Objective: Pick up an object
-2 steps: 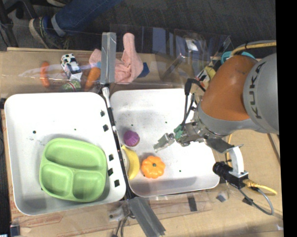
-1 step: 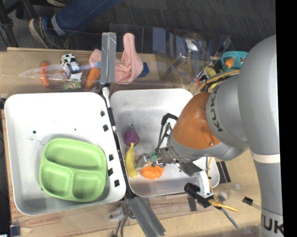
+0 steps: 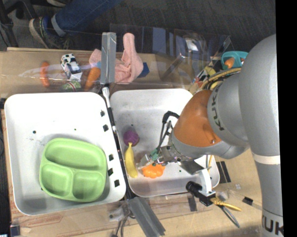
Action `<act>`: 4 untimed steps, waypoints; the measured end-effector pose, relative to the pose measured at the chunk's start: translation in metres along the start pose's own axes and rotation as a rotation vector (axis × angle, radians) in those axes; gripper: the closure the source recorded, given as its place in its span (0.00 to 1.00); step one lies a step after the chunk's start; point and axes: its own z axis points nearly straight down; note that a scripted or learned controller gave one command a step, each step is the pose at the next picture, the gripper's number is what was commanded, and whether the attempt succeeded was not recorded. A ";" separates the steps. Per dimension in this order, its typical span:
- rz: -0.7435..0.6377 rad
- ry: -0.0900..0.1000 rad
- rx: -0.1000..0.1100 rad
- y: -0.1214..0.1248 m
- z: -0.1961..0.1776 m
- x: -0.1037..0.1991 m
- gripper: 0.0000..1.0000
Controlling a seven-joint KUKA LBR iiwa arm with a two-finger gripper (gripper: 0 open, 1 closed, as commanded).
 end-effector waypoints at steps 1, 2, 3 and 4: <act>-0.025 -0.001 -0.002 -0.009 -0.153 -0.028 1.00; -0.025 0.000 -0.002 -0.009 -0.153 -0.028 0.00; 0.081 0.002 0.004 0.034 -0.057 -0.101 0.00; 0.261 0.003 0.006 0.061 0.012 -0.032 0.00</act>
